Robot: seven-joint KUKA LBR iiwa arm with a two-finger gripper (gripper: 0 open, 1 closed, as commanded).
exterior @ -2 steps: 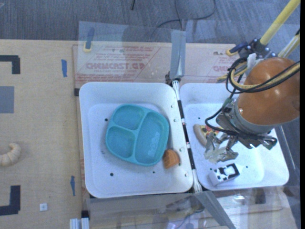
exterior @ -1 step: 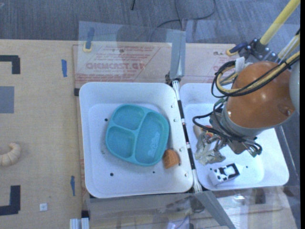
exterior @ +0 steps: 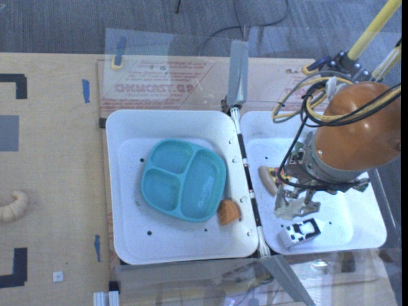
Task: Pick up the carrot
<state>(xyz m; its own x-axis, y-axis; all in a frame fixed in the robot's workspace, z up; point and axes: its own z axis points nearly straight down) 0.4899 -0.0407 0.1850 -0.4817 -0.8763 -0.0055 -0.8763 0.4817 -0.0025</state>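
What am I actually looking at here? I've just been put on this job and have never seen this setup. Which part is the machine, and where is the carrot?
This is one camera fixed above the bench, looking down at a slant. The big grey and orange shape on the right is the robot arm, reaching in over the right white bin. Its gripper hangs below it, low over that bin; I can't see anything between its fingers. Beside it lie a pale object and a black-and-white item. The left white bin holds a teal divided plate, and the small orange piece at the plate's lower right edge looks like the carrot. So the arm is over the other bin from it. A pale curved object lies on the bench far left.
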